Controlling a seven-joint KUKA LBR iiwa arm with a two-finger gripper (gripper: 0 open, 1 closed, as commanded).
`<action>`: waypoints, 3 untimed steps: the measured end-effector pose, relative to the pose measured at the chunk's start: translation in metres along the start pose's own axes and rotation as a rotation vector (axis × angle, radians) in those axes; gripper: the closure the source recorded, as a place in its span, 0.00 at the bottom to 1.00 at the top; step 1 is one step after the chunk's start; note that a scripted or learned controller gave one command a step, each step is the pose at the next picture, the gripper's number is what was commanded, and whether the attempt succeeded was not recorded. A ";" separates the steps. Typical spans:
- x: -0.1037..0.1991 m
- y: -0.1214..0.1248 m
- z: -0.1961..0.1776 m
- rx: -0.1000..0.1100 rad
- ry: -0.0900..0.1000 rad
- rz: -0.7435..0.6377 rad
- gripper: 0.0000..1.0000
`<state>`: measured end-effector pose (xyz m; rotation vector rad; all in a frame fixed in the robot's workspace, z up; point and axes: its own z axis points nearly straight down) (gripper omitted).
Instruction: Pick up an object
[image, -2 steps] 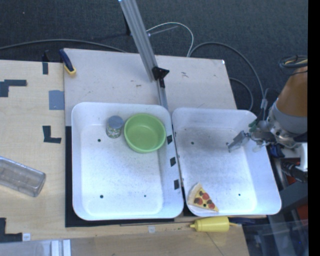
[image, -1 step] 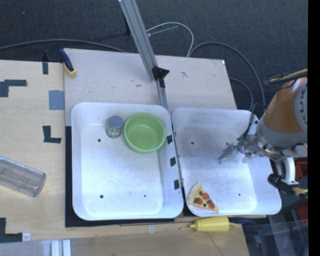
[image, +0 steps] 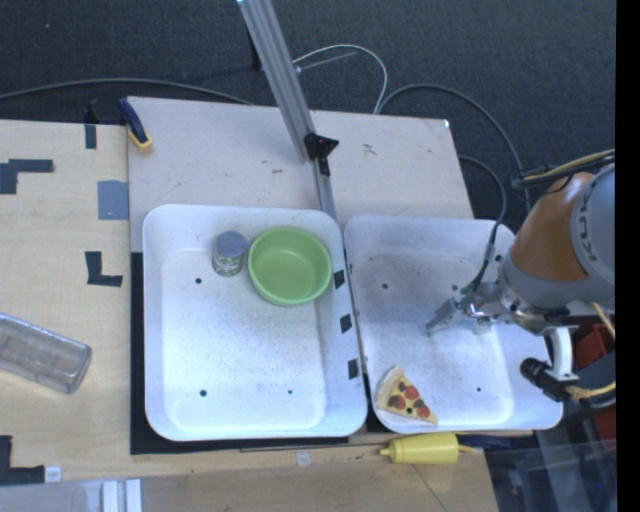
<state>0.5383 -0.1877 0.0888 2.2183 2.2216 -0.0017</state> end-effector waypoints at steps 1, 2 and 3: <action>0.001 0.000 -0.011 0.001 0.002 -0.001 1.00; 0.009 0.004 -0.057 -0.002 0.001 -0.001 1.00; 0.008 0.010 -0.119 -0.005 0.000 -0.001 1.00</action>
